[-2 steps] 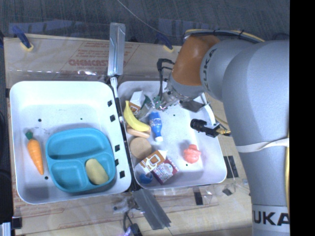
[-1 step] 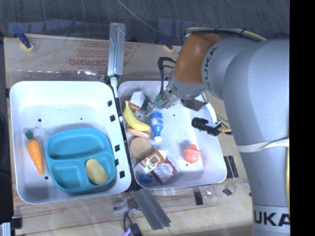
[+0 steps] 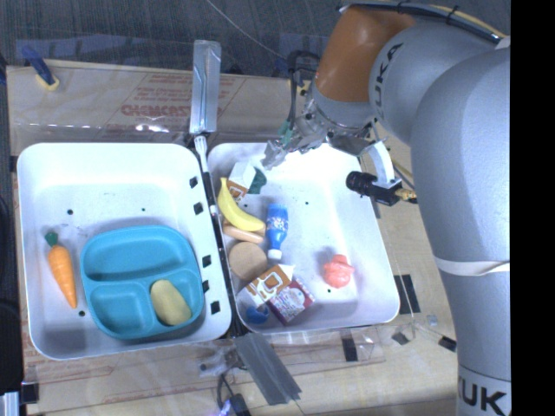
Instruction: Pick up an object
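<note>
My gripper (image 3: 276, 152) hangs low over the far left corner of the right bin (image 3: 364, 232), below the orange band of the arm. Just beneath and left of it lies a small white and green carton (image 3: 249, 180). A yellow banana (image 3: 238, 211) lies next to that carton, along the bin's left wall. A blue and white bottle (image 3: 276, 229) stands a little to the banana's right. A red-orange toy (image 3: 338, 271) sits alone toward the right side of the bin.
A tan round piece (image 3: 247, 259) and small food cartons (image 3: 277, 300) crowd the right bin's near left corner. The left bin (image 3: 104, 167) holds a carrot (image 3: 61, 272) and a blue divided plate (image 3: 130, 267) with a yellow lump (image 3: 171, 302) on it. The grey arm fills the right side.
</note>
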You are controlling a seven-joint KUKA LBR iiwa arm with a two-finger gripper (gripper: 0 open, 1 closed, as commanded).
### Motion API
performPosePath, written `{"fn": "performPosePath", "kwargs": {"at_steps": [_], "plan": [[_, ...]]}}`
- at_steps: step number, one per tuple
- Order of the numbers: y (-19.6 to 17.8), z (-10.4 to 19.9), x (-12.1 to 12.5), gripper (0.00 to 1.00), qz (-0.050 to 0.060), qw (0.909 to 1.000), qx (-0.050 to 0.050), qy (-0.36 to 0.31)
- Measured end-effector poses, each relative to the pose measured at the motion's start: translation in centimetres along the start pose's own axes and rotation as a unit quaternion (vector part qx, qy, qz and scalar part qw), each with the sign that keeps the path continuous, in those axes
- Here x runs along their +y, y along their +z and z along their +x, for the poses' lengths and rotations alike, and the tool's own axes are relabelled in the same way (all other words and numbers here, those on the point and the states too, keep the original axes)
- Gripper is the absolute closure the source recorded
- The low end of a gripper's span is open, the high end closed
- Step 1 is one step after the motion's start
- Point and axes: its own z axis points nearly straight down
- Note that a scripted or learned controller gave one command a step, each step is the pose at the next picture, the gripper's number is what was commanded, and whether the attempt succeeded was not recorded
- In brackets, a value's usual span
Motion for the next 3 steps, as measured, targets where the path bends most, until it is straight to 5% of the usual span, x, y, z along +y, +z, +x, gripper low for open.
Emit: {"fn": "performPosePath", "kwargs": {"at_steps": [1, 2, 3], "plan": [[0.4, 0.1, -0.2, 0.0, 0.003, 1.0, 0.002, 0.0], [8.3, -1.0, -3.4, 0.0, -0.004, 0.9994, -0.002, 0.033], [10.0, -2.0, -8.2, 0.0, 0.003, 0.9998, 0.001, 0.022]]}}
